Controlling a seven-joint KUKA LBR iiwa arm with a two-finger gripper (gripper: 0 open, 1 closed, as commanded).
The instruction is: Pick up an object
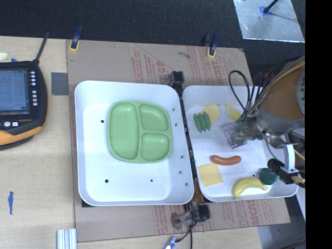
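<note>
Camera view: 2 white bins on table. Left bin [88,139] holding green divided plate [139,131]. Right bin [205,191] holding green ridged item [202,121], yellow lemon-like piece [212,111], sausage [225,160], cheese slice [209,175], banana [250,187]. Jaws [234,135] low over right bin, just above sausage; state cannot be told.

Smooth, faintly glossy white plastic formed both bins [83,139], a matt green plastic divided plate [139,131] lay in the left one, and printed brown cardboard [155,61] covered the pale wood-grained bench [31,191].
</note>
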